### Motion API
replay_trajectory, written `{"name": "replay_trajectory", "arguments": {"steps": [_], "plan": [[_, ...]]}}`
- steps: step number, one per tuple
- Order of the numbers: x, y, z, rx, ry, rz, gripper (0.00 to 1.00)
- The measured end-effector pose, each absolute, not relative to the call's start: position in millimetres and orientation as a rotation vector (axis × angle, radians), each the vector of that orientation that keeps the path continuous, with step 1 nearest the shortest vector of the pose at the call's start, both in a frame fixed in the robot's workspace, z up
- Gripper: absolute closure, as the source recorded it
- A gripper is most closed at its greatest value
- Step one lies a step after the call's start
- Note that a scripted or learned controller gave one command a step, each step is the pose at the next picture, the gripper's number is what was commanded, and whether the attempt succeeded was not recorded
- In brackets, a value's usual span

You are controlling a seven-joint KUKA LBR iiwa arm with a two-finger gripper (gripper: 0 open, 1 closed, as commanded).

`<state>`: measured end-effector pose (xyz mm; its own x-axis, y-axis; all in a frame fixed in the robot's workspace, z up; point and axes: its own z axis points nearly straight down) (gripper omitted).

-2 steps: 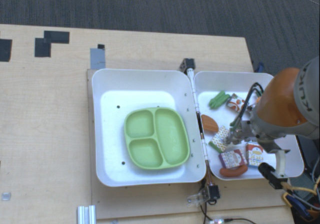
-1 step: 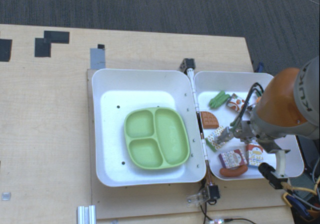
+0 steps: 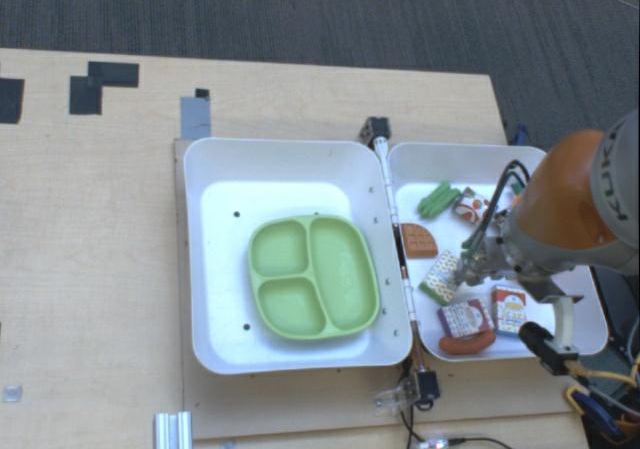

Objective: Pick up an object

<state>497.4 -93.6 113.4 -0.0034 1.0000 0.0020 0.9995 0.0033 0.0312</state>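
A: Right, nearest the camera, the sausage (image 3: pixel 468 342) lies red along the right bin (image 3: pixel 590 342)'s front wall, with the purple packet (image 3: pixel 462 317) touching it just behind and the orange carton (image 3: pixel 510 309) beside that.

B: And the arm (image 3: pixel 568 207) comes in from three o'clock, hanging over the middle of that bin, presumably because all the loose pieces are crowded there.

A: The gripper (image 3: pixel 462 273) sits low by the green-and-white packet (image 3: pixel 440 277), which seems the likeliest target: a small flat thing, pale with green print, lying at a slant.

B: Holding it?

A: Cannot tell. The wrist hides whether the pincer is open or closed, and nothing shows between its tips.

B: Farther back, the brown waffle (image 3: pixel 418 239) at about eleven o'clock from the gripper, then the green pods (image 3: pixel 438 200) near the far wall.

A: Over at nine o'clock, the left bin (image 3: pixel 215 237) carries the green divided plate (image 3: pixel 313 277), well apart from the action.
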Motion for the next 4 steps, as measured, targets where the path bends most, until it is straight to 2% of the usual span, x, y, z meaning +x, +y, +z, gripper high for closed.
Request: {"name": "replay_trajectory", "arguments": {"steps": [1,2,3,4], "plan": [[497.2,-93.6,113.2,2.203,2.211,0.036,0.0],[498.6,-93.0,123.6,2.2,2.21,0.04,1.0],[498.5,-92.9,123.5,2.201,2.21,0.04,0.0],[492.6,-83.0,90.0,2.211,2.213,0.021,0.0]]}}
